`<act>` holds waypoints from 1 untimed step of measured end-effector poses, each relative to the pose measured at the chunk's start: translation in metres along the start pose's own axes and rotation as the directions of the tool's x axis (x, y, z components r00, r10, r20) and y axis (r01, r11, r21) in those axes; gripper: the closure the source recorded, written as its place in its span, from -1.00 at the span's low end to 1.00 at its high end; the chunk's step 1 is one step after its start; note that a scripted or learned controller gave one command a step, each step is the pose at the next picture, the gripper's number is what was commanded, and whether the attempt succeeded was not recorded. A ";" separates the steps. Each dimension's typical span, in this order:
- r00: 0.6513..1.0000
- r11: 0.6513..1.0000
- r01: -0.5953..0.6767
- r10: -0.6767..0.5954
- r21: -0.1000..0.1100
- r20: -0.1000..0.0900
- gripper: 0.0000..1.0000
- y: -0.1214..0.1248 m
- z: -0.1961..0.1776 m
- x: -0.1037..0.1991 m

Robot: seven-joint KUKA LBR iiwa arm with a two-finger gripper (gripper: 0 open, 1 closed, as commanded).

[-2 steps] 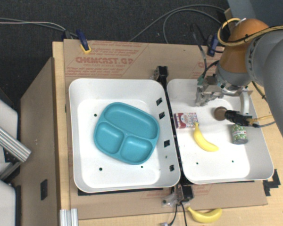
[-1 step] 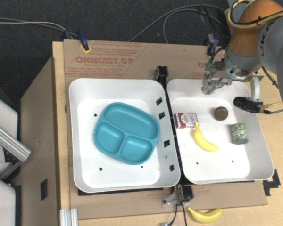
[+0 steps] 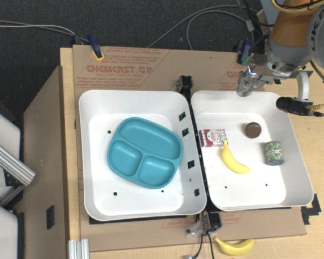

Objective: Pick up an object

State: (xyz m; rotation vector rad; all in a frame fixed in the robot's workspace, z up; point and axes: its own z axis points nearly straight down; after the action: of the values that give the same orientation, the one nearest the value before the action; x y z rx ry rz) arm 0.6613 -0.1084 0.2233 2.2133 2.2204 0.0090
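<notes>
The grey arm with its orange band reaches in from the upper right, and its metal end effector (image 3: 247,85) hangs over the far rim of the right shallow white bin (image 3: 291,198), above the bin's back left corner; whether it is open or closed cannot be told from this angle, and nothing is seen between its tips. In that right bin lie a yellow banana (image 3: 234,160) near the middle, a small red and white printed packet (image 3: 212,137) touching the banana's upper end on its left, a round brown disc (image 3: 252,130) farther back, and a small green speckled can (image 3: 274,152) lying toward the right wall. The left shallow white bin (image 3: 92,144) holds a teal plastic divided plate (image 3: 144,152) with three compartments, resting flat near its centre. Both bins sit side by side on a brown cardboard-covered worktop (image 3: 124,63). A second yellow banana (image 3: 236,246) lies on the worktop's near edge, outside the bins.
</notes>
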 end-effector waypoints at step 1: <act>1.000 1.000 -0.001 0.001 0.005 0.000 1.00 0.001 -0.022 0.001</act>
State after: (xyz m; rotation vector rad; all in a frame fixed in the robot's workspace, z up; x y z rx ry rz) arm 0.6622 -0.1077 0.2457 2.2172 2.2217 0.0042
